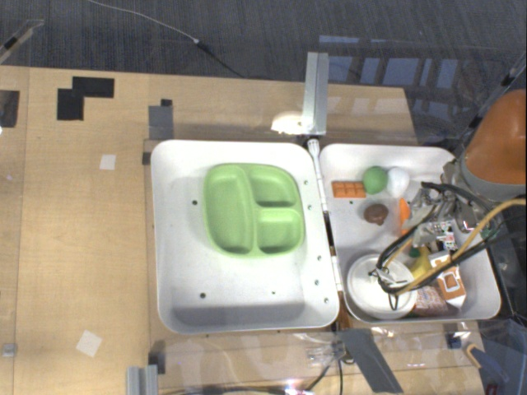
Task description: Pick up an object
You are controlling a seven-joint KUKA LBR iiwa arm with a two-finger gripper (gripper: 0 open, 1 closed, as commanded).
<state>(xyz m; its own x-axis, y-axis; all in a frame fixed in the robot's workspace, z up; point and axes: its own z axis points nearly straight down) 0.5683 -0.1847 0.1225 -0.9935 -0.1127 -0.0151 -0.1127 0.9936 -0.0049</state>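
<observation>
The gripper (422, 249) hangs low in the right bin (346, 167), a white bowl (366, 286) just left, a brown ball (376, 213) beyond.

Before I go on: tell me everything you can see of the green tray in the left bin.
The green tray is a light green, plastic-looking divided plate with rounded corners: one long compartment on its left, two smaller ones on its right. It lies flat, right side up, near the middle of the left bin, apart from the walls. Nothing lies in it or touches it.
</observation>
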